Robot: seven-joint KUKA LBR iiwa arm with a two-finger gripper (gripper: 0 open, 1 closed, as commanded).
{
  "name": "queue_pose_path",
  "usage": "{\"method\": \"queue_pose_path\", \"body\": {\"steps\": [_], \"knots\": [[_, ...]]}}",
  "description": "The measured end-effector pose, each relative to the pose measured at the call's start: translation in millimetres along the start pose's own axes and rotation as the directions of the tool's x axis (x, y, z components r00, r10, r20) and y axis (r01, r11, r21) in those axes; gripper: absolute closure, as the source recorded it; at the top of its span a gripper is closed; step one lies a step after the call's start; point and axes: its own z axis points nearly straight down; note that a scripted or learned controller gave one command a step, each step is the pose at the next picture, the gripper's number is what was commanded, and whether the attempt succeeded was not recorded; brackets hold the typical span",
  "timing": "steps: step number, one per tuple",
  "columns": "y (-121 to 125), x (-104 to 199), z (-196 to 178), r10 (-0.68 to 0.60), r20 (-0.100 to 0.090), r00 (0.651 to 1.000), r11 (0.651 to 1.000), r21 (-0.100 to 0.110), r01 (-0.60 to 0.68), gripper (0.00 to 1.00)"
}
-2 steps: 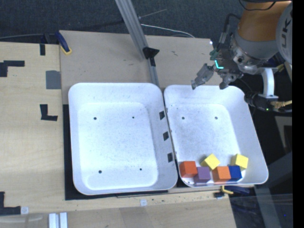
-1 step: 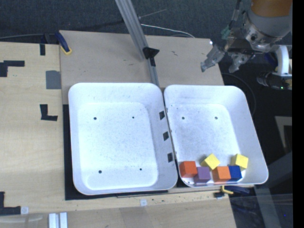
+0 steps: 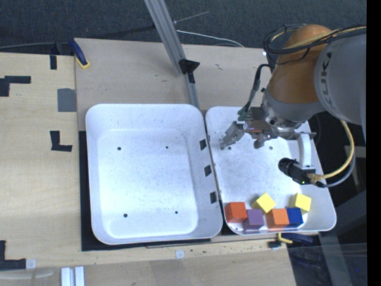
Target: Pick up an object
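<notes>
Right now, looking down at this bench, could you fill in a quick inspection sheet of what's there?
Surface: wooden bench bearing the left bin and right bin, side by side.
Job's things: two orange blocks, two yellow blocks, a purple block and a blue block, clustered at the right bin's near edge.
Clutter: black tape marks on the bench.
Grippers: end effector above the right bin's far part, nothing visibly between its fingers.
Cables: yellow hose by the arm.
Surroundings: slanted metal rail, dark floor.
</notes>
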Motion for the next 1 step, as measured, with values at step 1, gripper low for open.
{"method": "queue_pose_path", "body": {"steps": [1], "knots": [[11.4, -14.5, 33.3, 0.001, 0.002, 1.0, 1.0, -0.006, -0.001, 0.0]]}}
